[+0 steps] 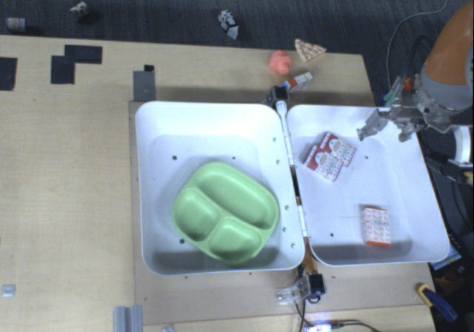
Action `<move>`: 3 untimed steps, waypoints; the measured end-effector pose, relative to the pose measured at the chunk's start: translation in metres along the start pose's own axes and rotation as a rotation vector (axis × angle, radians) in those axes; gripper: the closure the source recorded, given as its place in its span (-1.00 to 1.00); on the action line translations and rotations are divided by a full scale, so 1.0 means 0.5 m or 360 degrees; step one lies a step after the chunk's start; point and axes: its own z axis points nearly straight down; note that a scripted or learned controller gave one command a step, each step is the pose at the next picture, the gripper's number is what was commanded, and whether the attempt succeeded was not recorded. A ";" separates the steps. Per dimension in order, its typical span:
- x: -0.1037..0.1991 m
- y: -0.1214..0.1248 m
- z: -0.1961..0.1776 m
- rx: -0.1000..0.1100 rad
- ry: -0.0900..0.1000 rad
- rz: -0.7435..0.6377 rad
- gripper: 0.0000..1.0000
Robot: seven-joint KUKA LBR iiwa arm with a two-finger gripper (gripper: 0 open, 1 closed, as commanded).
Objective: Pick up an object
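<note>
In the camera view, the counter (pixel 67 175) carries two shallow white bins side by side, kept apart by a narrow divider so that things can be taken from one and dropped in the other. The left bin (pixel 159 127) holds a green sectioned plate (pixel 226 210), lying tilted against the bin's sloping floor toward five o'clock, which is probably just where it slid to rest. The right bin (pixel 415 190) holds the likelier targets: a red-and-white patterned packet (pixel 329 156) lying flat at about ten o'clock of the bin's middle, and a smaller orange-and-white box (pixel 375 225) toward five o'clock, well apart from the packet. Both lie loose with bare floor around them, which suits a top-down grasp. The arm comes in from three o'clock, and the pincer (pixel 392 124) hovers over the bin's upper right corner, at about two o'clock of the packet and near it but not touching; its prongs look spread and released, with nothing between them. Judging from this, no object is picked up yet, and the packet is the nearest candidate. Beyond the bins, at twelve o'clock, a pink ball (pixel 280 62) sits out of play.
</note>
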 end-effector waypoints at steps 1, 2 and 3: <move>0.055 -0.076 0.175 -0.0011 -0.0002 0.0001 -1.00; 0.174 0.042 0.189 -0.0019 -0.0003 0.0000 -1.00; 0.172 0.050 0.154 -0.0035 -0.0008 -0.0011 1.00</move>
